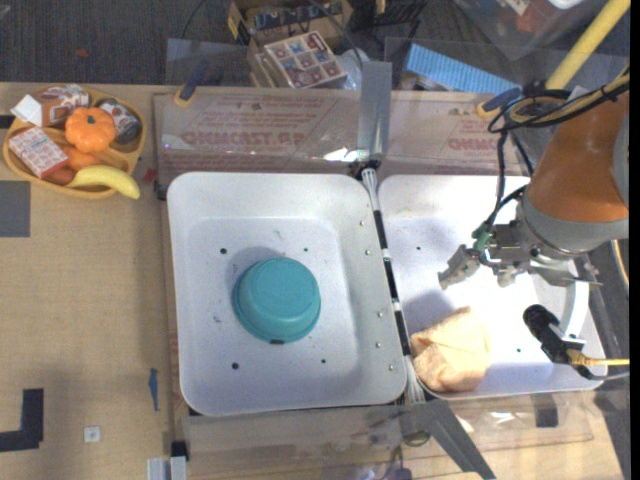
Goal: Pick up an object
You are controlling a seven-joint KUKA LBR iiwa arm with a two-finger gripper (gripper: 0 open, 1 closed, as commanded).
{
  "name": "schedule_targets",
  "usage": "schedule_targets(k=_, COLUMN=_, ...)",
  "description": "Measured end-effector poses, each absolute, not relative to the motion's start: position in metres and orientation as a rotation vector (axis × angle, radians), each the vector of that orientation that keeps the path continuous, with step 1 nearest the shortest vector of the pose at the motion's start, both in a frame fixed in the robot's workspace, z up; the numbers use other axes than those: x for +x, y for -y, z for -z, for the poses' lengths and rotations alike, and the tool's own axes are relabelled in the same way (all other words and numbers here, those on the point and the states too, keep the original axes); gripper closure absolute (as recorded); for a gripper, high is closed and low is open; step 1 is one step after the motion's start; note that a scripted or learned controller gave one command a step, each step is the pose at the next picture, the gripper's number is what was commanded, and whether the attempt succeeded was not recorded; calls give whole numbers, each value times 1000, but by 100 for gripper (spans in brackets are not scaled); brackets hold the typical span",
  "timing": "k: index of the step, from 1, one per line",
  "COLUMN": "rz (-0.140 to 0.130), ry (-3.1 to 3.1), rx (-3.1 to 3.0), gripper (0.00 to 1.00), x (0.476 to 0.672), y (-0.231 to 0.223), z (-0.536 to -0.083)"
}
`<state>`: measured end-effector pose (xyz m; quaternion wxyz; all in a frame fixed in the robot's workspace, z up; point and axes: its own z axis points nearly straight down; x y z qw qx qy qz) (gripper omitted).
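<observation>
A teal bowl (pixel 278 299) lies upside down in the middle of the left bin (pixel 200 208). In the right bin (pixel 430 208), a tan, lumpy soft object (pixel 453 351) rests against the front left corner. My gripper (pixel 479 269) hangs over the middle of the right bin, above and slightly right of the tan object and not touching it. Its fingers (pixel 455 267) are spread open with nothing between them. The grey arm with its orange band (pixel 585 173) comes in from the right.
A metal divider (pixel 385 258) separates the two bins. A basket of toy food (pixel 75 143) sits on the bench at the far left. Boxes and clutter (pixel 300 38) lie behind the bins.
</observation>
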<state>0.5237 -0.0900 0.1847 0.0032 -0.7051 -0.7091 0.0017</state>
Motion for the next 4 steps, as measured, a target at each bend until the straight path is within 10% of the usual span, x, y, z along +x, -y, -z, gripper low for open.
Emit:
schedule_targets(k=1, rz=10, ry=2445, rx=-1976, gripper=0, x=514, y=111, z=-87)
schedule_targets(k=2, rz=-1, ry=2436, rx=-1980, gripper=0, x=570, y=115, z=-89)
schedule_targets(k=3, rz=11, ry=2527, rx=-1877, gripper=0, x=513, y=125, z=-88)
schedule_targets(k=4, rz=11, ry=2527, rx=-1877, gripper=0, x=513, y=125, z=-88)
